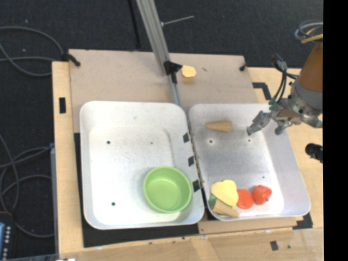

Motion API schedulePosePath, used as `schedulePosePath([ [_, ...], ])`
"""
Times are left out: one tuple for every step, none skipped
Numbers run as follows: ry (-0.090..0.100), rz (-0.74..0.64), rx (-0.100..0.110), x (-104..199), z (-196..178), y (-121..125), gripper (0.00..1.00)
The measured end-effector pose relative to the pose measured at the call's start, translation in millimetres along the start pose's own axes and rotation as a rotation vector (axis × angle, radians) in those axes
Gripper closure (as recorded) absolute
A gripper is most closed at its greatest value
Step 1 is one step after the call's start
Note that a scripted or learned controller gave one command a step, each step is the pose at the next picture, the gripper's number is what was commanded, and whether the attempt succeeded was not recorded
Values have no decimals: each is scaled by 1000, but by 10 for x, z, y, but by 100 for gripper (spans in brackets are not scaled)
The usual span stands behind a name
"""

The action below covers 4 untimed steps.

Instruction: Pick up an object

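A tan cone-shaped piece (219, 126) is lying on its side near the top of the right bin (283, 167). A soft yellow lump (225, 191) is sitting in the bottom corner, touching a pale wedge (225, 210). Two red things (253, 196) are resting just beside it. A green bowl (167, 188) is sitting upright in the left bin (109, 140).

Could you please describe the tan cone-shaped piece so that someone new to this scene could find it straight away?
Start at the right-hand white bin. The tan cone lies alone on its side near that bin's far edge, left of the gripper. Unlike the yellow and red pieces clustered at the near edge, nothing touches it.
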<state>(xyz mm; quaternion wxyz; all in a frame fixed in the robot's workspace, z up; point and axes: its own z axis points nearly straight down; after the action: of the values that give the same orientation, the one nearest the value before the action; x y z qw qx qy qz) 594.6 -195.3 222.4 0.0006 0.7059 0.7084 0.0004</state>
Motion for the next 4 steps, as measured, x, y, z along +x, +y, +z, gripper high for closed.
schedulePosePath([
  [0,0,0,0,0,0,0],
  [-2,4,6,-29,632,4,0],
  [-2,5,6,-44,1161,-9,0],
  [-2,7,-2,-51,1016,8,100],
])
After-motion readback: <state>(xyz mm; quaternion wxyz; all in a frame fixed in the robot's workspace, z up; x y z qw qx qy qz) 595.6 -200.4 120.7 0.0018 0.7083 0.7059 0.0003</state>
